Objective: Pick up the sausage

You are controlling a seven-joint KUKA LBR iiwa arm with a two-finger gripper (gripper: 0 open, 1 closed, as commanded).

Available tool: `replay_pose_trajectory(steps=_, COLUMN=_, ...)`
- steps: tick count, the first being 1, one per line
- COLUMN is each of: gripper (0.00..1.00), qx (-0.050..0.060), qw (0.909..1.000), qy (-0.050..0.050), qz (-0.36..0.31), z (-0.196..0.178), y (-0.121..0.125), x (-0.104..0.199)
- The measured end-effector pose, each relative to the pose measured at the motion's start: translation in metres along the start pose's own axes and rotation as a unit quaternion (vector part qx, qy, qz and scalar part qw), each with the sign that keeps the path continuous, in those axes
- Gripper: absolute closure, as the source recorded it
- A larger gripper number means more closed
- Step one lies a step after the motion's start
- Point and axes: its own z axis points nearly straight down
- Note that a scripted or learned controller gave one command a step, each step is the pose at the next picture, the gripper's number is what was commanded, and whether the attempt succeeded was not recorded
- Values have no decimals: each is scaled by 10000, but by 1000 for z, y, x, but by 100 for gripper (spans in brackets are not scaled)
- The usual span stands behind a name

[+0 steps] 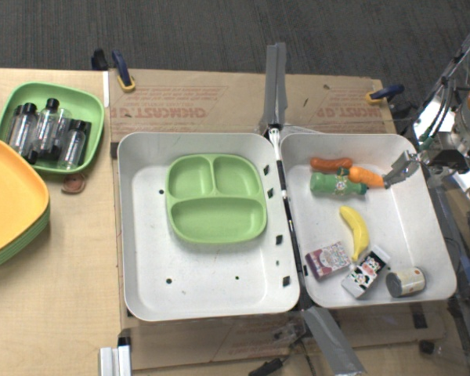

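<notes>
Sausage (330, 164) lies in upper left part of right bin (423, 233), touching green bottle (337, 184) just below it, carrot (366, 177) at its right end. Gripper (398, 171) sits right of carrot, near bin's upper right, apart from sausage, nothing between fingers; spread or pressed together, cannot tell. Banana (355, 229) lies mid-bin. Green divided plate (216, 198) rests in left bin (141, 272).

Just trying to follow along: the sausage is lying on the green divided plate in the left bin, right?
Not quite. The camera view shows the sausage in the right bin, above the green bottle. The green divided plate is indeed in the left bin.
</notes>
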Motion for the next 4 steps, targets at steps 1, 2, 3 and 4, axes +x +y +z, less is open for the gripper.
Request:
replay_pose_trajectory(steps=1, gripper=0, qx=-14, qw=9987, qy=-8, qz=-508, z=8, y=91, x=-2)
replay_pose_trajectory(steps=2, gripper=0, qx=-18, qw=9850, qy=-6, qz=-1728, z=163, y=117, x=24)
replay_pose_trajectory(steps=3, gripper=100, qx=-28, qw=9852, qy=-11, qz=-1716, z=154, y=117, x=23)
replay_pose_trajectory(steps=4, gripper=100, qx=-12, qw=9913, qy=-1, qz=-1314, z=172, y=85, x=44)
